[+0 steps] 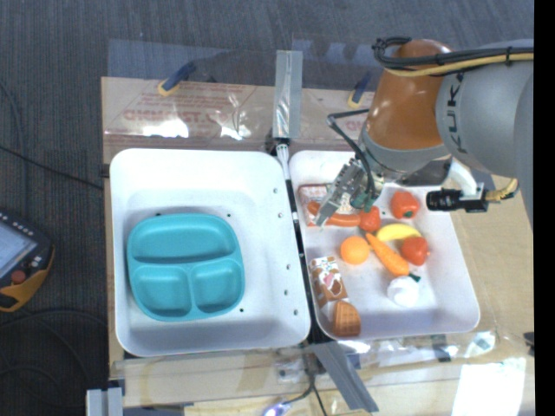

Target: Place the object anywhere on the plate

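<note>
While one teal plate point(184, 265) sits in the left bin point(139, 167), the hand point(334, 204) hovers over the right bin's point(451, 306) dozen-odd toy foods point(381, 241); its spread I cannot tell.

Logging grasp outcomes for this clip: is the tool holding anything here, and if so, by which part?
Cannot be told. The tool sits low in the right bin over the hot dog, but no item shows between its fingers.
</note>
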